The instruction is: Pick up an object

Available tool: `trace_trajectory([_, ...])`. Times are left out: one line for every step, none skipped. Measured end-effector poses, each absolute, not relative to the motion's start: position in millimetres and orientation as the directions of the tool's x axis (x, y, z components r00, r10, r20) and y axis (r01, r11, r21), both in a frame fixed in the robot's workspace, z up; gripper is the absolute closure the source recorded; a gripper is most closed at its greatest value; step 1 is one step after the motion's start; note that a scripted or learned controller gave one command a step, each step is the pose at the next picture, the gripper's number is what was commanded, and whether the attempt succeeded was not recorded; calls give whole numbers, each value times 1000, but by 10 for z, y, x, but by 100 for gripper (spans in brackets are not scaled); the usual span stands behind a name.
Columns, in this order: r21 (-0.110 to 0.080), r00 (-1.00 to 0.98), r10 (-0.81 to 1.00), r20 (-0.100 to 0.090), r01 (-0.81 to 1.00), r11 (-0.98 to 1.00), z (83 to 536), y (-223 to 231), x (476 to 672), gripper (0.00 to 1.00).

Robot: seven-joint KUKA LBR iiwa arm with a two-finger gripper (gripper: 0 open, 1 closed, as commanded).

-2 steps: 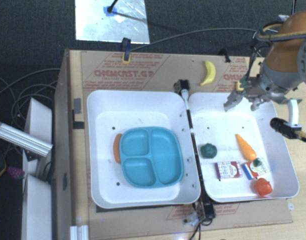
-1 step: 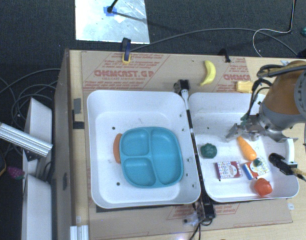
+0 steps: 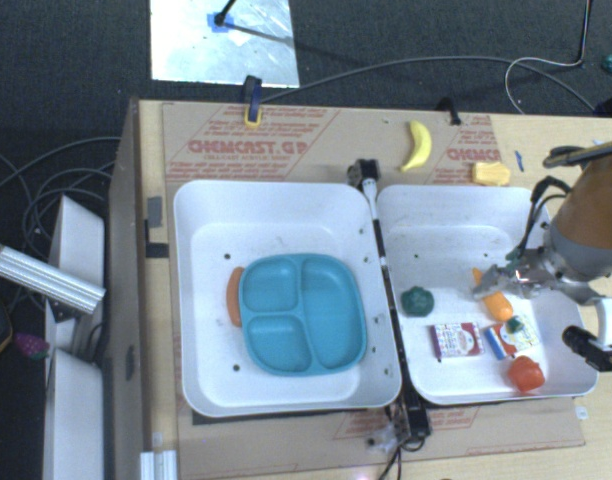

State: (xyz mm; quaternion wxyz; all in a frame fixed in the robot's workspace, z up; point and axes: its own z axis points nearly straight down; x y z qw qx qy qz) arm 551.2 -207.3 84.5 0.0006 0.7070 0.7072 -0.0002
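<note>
In the right bin [image 3: 436, 230] lie a dark green lump [image 3: 417, 301], a red and white box [image 3: 454, 341], an orange piece [image 3: 499, 307], a small colourful packet [image 3: 512, 336] and a red round fruit [image 3: 527, 373]. My gripper [image 3: 491, 283] reaches in from the right and sits low over the bin's right half, just above the orange piece and right of the green lump. A small orange bit shows at its tip; whether it is held is unclear.
The left bin [image 3: 211, 230] holds a blue divided tray [image 3: 302, 312] with an orange stick [image 3: 233, 296] at its left side. A banana [image 3: 418, 145] and a yellow block [image 3: 491, 174] lie on the cardboard behind the bins. Cables run across the back.
</note>
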Motion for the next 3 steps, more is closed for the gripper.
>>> trace_trajectory([4, -2, 1000, -1, 1000, 2, 952, -2067, 5525, 100])
trace_trajectory([1, -4, 1000, 1, 1000, 4, 842, -1233, 5765, 100])
trace_trajectory([4, -5, 1000, 1, 1000, 5, 1853, -144, 5586, 100])
